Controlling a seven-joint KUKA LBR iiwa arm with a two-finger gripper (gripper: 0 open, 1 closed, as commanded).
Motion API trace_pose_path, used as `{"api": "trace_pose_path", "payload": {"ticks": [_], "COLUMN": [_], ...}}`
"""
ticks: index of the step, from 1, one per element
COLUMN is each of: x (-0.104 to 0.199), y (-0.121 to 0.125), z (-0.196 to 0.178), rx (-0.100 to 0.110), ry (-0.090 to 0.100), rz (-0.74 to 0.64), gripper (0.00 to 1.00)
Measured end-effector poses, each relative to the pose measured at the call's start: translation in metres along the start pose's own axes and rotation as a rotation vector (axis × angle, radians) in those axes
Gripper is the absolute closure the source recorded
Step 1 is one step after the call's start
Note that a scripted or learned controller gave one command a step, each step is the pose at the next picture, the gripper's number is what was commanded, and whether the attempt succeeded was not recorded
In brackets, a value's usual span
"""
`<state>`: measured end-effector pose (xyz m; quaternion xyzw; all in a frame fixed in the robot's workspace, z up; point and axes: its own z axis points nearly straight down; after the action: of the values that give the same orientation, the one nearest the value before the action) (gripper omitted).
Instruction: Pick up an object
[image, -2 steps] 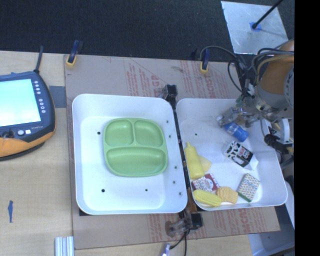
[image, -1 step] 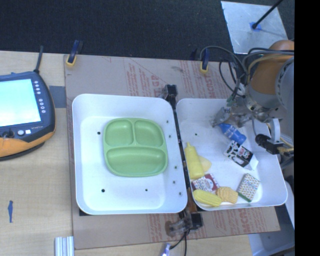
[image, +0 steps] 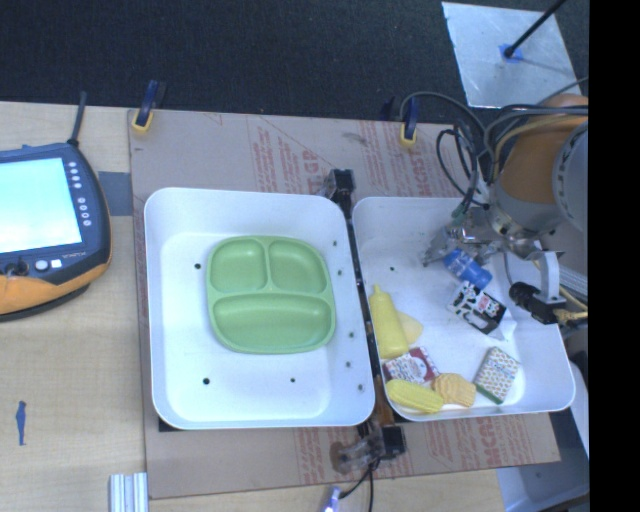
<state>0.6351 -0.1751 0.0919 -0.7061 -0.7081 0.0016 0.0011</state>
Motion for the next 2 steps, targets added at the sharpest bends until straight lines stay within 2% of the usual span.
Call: {"api": "trace_pose_path", "payload": {"ticks": [1, 2], "x": [-0.029, -0.037], "y": [0.003, -0.022], "z": [0.0, 0.0], "rx": [-0.003, 0.0], "ry": [0.001, 0.0], "rz": [0.001, -0.001], "gripper": [0.0, 0.0]}}
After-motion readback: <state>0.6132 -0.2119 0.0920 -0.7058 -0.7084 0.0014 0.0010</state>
